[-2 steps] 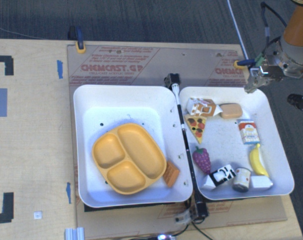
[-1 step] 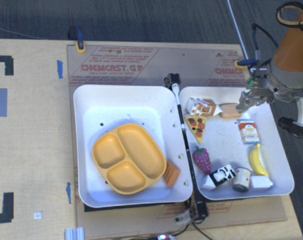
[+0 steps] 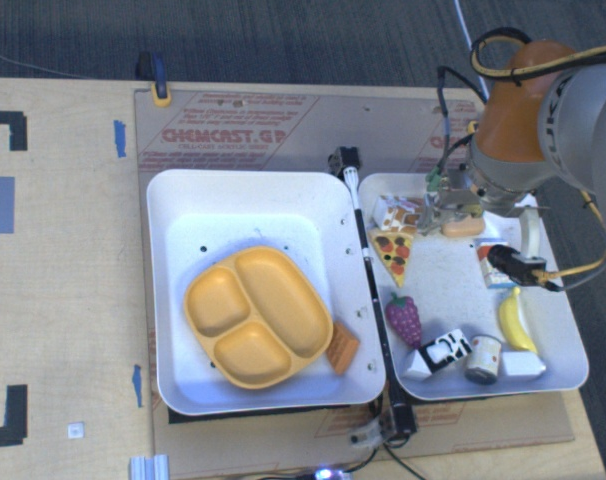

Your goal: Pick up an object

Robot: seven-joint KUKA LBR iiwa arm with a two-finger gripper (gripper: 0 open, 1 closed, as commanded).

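While the grey arm with its orange band reaches in from the right, its gripper (image 3: pixel 445 206) hangs low over the far end of the right bin (image 3: pixel 568 353), just beside a tan bread-like piece (image 3: pixel 463 228) and a pizza slice toy (image 3: pixel 392 252); whether the claw is spread or closed cannot be told. Nearer the front of this bin lie purple grapes (image 3: pixel 405 317), a banana (image 3: pixel 514 320), a black-and-white block (image 3: pixel 445 349) and a small can (image 3: pixel 482 358). The left bin (image 3: pixel 173 208) holds a yellow divided plate (image 3: pixel 256 315) with a brown cracker-like piece (image 3: pixel 343 348) touching its edge.
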